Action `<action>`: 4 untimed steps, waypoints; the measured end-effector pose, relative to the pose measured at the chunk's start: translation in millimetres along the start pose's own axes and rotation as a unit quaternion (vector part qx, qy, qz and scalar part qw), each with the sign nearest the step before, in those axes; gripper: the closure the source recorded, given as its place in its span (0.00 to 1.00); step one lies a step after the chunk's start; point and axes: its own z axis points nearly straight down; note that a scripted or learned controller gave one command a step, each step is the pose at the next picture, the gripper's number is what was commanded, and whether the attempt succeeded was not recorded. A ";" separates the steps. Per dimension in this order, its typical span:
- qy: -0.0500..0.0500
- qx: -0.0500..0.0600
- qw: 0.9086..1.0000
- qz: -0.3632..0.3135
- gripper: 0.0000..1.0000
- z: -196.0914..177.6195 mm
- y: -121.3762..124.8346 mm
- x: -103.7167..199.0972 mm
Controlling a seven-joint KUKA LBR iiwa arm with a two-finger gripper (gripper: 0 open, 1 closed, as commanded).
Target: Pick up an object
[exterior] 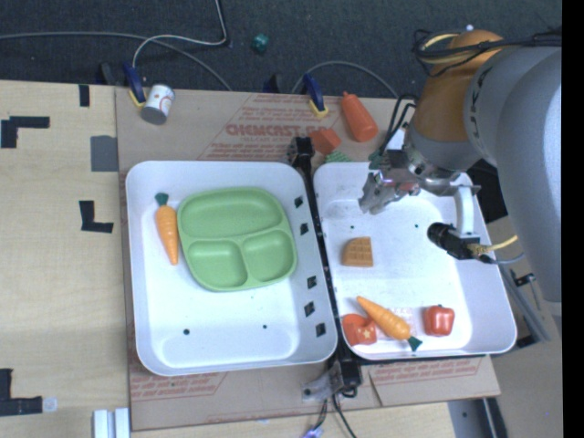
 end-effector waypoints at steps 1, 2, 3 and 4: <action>0.000 0.001 1.000 0.000 0.00 0.8 -0.7 -0.3; 0.000 0.003 1.000 0.001 0.00 55.1 -34.7 -19.0; 0.000 0.001 1.000 0.000 0.00 99.0 -22.2 -19.6; 0.000 0.000 1.000 0.000 0.00 98.9 -21.3 -23.5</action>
